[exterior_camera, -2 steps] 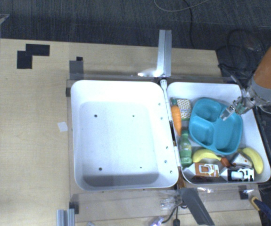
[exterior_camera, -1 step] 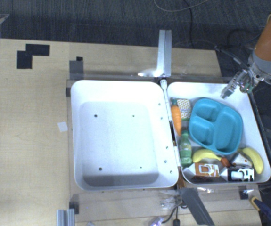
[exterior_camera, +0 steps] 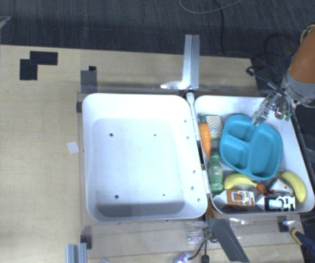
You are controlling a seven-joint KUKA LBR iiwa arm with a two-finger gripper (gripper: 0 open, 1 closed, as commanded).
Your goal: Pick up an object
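The right bin [exterior_camera: 306, 169] holds a blue divided tray [exterior_camera: 250, 149], an orange carrot [exterior_camera: 204, 138], a green bottle [exterior_camera: 216, 172], two yellow bananas [exterior_camera: 239, 181] [exterior_camera: 294, 184], a brown box [exterior_camera: 240, 198], a black and white item [exterior_camera: 278, 203] and a speckled packet [exterior_camera: 212, 123]. My gripper [exterior_camera: 262, 115] reaches in from the upper right and hangs at the far right corner of the blue tray, close to its rim. Whether it touches the tray is unclear. Nothing is visibly held.
The left bin [exterior_camera: 91, 147] lies beside the right one, with a metal divider post [exterior_camera: 192, 59] behind where they meet. The grey arm with its orange band [exterior_camera: 310, 59] stands over the right bin's far right corner. Cables run along the dark floor at the back.
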